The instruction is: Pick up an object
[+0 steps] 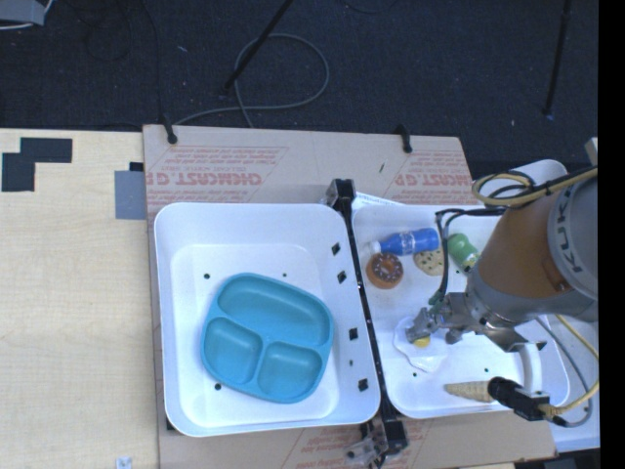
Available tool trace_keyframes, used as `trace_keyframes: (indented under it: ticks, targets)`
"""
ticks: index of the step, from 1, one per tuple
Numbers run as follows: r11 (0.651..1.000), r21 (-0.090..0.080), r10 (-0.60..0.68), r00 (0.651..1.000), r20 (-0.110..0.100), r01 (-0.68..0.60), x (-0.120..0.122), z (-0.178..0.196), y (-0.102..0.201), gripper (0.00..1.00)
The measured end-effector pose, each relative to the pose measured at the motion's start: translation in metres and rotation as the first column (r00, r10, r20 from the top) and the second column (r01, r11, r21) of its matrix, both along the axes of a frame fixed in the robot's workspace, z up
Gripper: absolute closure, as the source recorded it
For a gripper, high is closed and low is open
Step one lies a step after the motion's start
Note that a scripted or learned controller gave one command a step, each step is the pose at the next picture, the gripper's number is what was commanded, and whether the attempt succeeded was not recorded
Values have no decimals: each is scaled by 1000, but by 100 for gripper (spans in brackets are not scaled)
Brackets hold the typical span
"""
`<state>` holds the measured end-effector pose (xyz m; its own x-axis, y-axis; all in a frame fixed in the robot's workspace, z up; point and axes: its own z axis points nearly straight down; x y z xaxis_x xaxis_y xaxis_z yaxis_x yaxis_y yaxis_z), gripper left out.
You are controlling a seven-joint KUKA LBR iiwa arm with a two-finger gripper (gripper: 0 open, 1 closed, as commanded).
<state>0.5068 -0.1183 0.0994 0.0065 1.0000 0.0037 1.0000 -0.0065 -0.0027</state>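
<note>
My arm [532, 252] reaches over the right bin [391, 384], my hand [427, 328] low above its floor; whether it is spread or pinching, I cannot tell. A yellow piece [421, 340] sits just under it. Far left lies a blue tray [266, 336]. Beyond my hand: bottle [408, 241], donut [385, 271], cookie [428, 261]. Behind: cone [467, 391].

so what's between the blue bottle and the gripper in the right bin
In the camera view, a brown donut and a tan cookie lie just below the blue bottle; from there down to the gripper is bare white bin floor.
</note>
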Motion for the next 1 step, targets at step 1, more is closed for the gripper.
trace_keyframes:
  ticks: [1]
  targets:
    - [1000, -3, 7, 1000, 2, -7, 2, 43, 4, 100]
